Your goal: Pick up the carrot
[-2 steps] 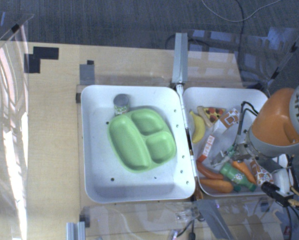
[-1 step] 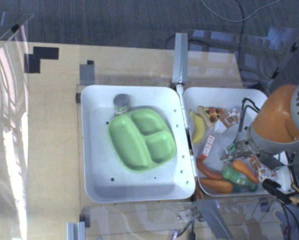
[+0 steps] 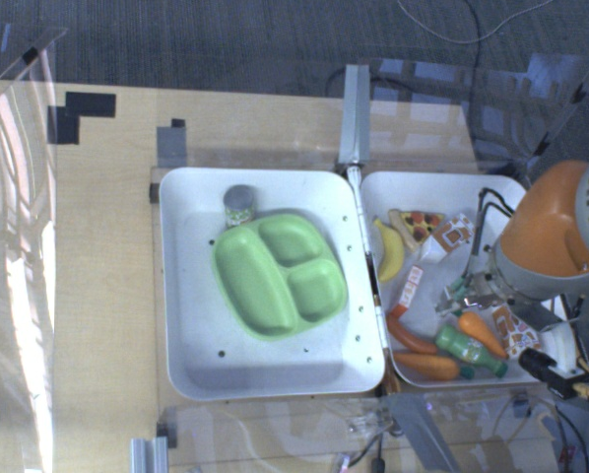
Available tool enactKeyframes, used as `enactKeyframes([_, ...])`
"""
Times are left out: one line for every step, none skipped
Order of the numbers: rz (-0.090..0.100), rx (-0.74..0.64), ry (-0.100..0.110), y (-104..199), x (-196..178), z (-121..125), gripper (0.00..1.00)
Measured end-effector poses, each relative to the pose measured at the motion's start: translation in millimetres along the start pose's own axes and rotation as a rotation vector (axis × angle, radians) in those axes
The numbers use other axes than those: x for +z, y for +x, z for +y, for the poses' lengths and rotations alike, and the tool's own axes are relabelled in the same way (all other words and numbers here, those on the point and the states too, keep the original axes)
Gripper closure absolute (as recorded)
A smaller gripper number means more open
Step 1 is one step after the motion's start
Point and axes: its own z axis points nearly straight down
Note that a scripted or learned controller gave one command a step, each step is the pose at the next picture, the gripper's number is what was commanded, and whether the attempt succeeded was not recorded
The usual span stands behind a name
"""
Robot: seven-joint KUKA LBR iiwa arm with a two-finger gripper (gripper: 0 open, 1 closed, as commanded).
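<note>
From my remote station, the carrot lay at the right bin's near edge, across a green bottle and just under the gripper, whose grip I could not tell. I judged it light, stiff and smooth-skinned, tapered enough to slip, so best pinched across its thick middle. The right bin also held a banana, a pizza slice, small cartons, a red chilli and an orange sausage-shaped piece, while the left bin held a green divided plate and a grey can.
</note>
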Motion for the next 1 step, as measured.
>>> enactKeyframes([0.002,0.352,0.023,50.1,-74.5,3.0,1.0])
